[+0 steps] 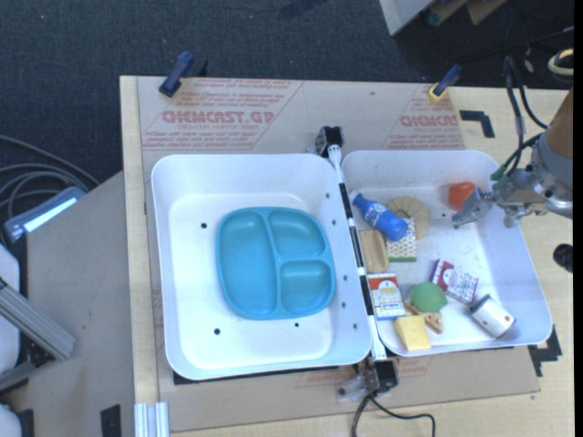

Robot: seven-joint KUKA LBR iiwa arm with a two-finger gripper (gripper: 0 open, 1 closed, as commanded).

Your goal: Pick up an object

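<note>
Camera view, looking down at a slant on both bins: your gripper (474,209) enters from the right and sits over the far right part of the right bin (537,289), and you cannot tell from this angle how its jaws stand. Nothing is visible between them. Closest to it lies an orange-red rounded object (462,192), smooth and probably slippery; note that it rests near the bin's far wall, so a descent here may clip the rim or push the object away instead of enclosing it.

Moving outward, you see a blue bottle-like item (381,217) lying on its side over a pale round disc (407,209), with a tan block (373,249) just beside it. A cylinder lying flat is likely to roll under one-sided contact. Nearer the front lie a red-and-white packet (455,281), a green ball (427,297), a white cylinder (493,316), a small printed carton (386,296) and a yellow wedge (412,332). These sit close together, some touching, so you risk a double grasp or a nudge that scatters neighbours.

Left bin (182,317) holds a turquoise divided plate (273,262), glossy moulded plastic with three shallow compartments, well apart from the gripper.
</note>
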